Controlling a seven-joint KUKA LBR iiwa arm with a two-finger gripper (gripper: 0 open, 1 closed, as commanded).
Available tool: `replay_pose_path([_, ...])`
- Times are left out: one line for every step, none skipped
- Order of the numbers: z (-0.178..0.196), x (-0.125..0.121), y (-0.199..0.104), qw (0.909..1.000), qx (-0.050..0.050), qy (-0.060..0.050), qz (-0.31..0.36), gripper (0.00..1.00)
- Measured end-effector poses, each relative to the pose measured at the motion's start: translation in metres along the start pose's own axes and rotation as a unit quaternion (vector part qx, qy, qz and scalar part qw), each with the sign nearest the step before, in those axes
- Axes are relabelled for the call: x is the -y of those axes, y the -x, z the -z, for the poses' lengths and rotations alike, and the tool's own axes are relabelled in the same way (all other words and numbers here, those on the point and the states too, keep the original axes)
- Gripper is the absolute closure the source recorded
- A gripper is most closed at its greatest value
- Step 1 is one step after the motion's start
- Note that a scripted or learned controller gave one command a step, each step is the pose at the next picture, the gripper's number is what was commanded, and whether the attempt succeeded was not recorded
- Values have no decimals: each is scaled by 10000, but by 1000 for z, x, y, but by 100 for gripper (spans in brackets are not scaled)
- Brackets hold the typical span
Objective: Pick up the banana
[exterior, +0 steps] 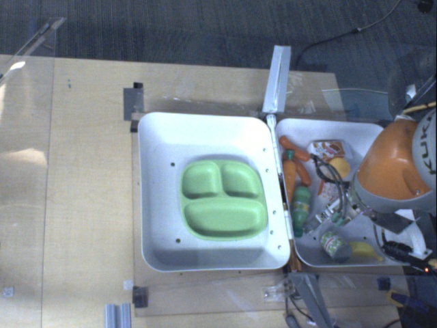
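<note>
Fingers unreadable: we cannot tell whether the gripper (pixel 336 203) stands open or closed amid the clutter of the right bin (pixel 300 130).

We see the arm (pixel 396 166) hanging low over that bin, its tip near a green bottle (pixel 301 207) and an orange carrot (pixel 291 173). What we take for the banana (pixel 363 250) lies at the bin's near edge, beside a small can (pixel 334 243) and apart from the tip. We judge this the approach step; next we need the tip over the banana. The left bin (pixel 157 183) holds a green tray (pixel 224 198).

The arm (pixel 399 166) hides much of the right bin (pixel 328 124); the tool's fingers are indistinct.
</note>
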State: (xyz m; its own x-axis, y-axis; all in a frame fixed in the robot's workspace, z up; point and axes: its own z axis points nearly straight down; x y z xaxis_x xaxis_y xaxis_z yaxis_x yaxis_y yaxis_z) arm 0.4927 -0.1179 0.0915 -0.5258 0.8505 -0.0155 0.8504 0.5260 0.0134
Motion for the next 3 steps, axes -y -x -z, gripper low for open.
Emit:
replay_pose_path([11,-3,2,10000,30,42,-2,100])
replay_pose_path([128,-67,58,9973,-44,-43,-734,100])
replay_pose_path([128,-67,58,9973,-47,-45,-733,0])
